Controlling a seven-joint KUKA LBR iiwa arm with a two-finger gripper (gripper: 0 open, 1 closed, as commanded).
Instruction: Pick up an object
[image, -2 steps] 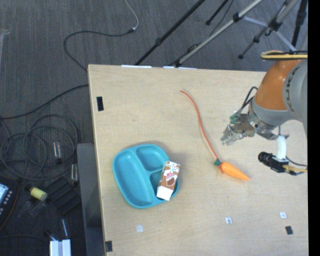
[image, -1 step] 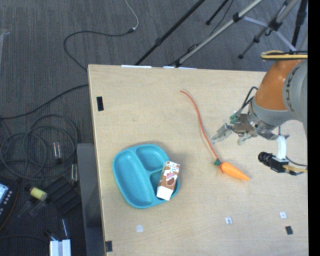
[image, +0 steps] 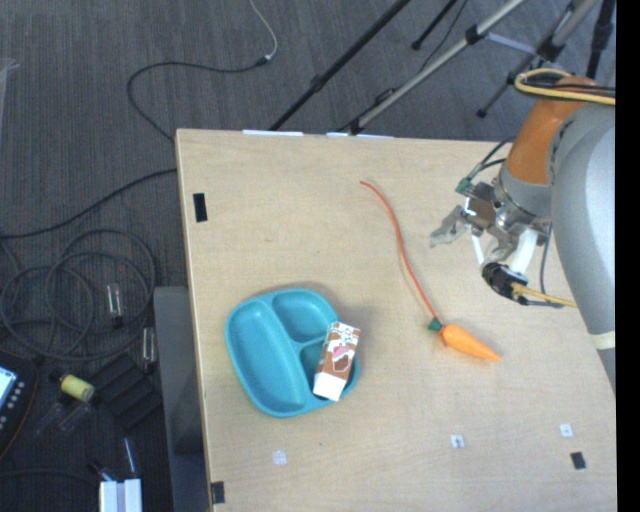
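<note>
While the gripper (image: 462, 225) hangs over the bench with its 2 fingers spread and empty, the toy carrot (image: 468, 342) lies below it, near; a blue tray (image: 262, 345) sits well off to its lower left.

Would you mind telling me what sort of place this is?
Probably a robotics lab: a robot arm reaches over a plain bench holding toy props, while cables and tripod legs clutter the carpet around it.
</note>
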